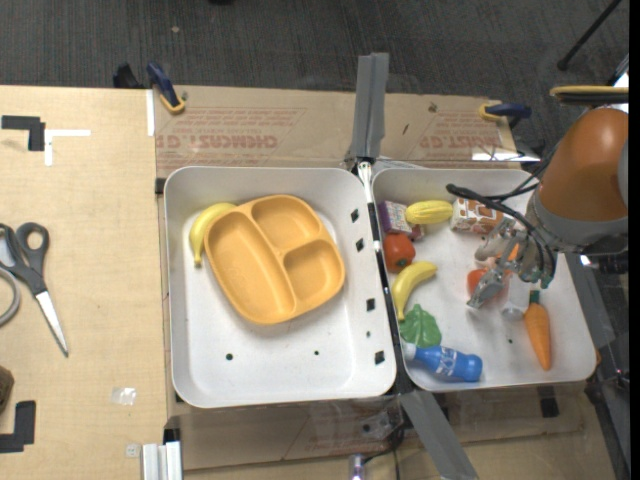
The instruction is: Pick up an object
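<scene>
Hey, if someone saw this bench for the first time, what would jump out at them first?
Probably the orange plate lying in the left bin, with a banana tucked against its upper-left edge. Next, the arm's orange band at the right, above the tool lowered into the right bin among toy food: a carrot, a tomato, a blue bottle.

Orange divided plate (pixel 272 258), yellow banana (pixel 412 284), red tomato (pixel 399 251), blue bottle (pixel 448 363), orange carrot (pixel 539 334), white bins (pixel 190 368)
</scene>
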You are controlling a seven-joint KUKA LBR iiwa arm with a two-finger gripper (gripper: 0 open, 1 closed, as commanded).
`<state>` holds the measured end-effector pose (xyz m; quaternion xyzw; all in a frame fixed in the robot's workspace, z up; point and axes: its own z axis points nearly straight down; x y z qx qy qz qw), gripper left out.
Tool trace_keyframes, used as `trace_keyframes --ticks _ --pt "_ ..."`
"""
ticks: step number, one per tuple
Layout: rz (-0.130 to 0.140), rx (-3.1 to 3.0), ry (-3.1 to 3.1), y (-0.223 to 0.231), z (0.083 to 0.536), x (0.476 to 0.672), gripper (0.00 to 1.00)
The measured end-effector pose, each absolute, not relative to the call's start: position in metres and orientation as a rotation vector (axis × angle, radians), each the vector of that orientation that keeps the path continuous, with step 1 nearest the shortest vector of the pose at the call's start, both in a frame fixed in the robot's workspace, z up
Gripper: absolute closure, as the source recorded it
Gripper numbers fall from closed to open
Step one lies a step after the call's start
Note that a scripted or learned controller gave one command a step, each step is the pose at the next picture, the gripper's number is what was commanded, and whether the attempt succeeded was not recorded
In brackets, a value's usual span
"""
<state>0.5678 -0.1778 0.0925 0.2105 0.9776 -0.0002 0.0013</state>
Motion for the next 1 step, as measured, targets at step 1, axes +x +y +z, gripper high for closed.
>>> trace_keyframes --ticks 1 --pt "0.000 0.881 3.012 -0.1538 0.0924 0.5880 0.00"
